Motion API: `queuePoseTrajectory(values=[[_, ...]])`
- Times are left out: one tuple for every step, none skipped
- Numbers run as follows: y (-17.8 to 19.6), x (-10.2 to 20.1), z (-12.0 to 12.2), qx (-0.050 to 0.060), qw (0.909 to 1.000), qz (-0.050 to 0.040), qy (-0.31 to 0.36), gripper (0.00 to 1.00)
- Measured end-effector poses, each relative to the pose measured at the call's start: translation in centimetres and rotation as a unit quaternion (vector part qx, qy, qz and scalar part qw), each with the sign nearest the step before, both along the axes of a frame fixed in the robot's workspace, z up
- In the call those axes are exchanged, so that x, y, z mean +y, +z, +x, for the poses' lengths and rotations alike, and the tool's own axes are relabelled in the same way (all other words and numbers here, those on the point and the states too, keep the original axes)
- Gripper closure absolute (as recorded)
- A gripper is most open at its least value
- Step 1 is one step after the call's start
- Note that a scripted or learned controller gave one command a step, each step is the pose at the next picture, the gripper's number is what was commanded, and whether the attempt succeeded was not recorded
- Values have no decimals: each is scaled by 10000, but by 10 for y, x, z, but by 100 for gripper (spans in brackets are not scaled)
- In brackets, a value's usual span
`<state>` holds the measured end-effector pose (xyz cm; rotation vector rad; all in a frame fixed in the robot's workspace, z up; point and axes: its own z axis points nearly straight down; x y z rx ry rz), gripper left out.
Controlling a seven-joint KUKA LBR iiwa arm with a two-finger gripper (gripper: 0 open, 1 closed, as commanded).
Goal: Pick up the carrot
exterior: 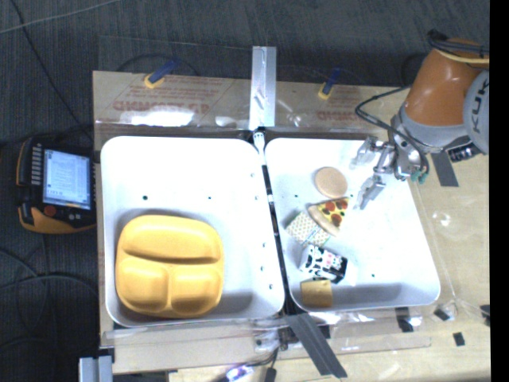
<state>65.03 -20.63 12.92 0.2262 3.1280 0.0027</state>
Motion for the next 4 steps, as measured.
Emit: queuePoseTrajectory(values=[[-39,-16,-55,-32,9826,-25,1854,0],[29,-15,-22,-15,8928,-14,4504,0],[36,-15,-4,-20,8833,-11,4688,0],[-30,-11,-11,-31,7971,-7,6038,0]])
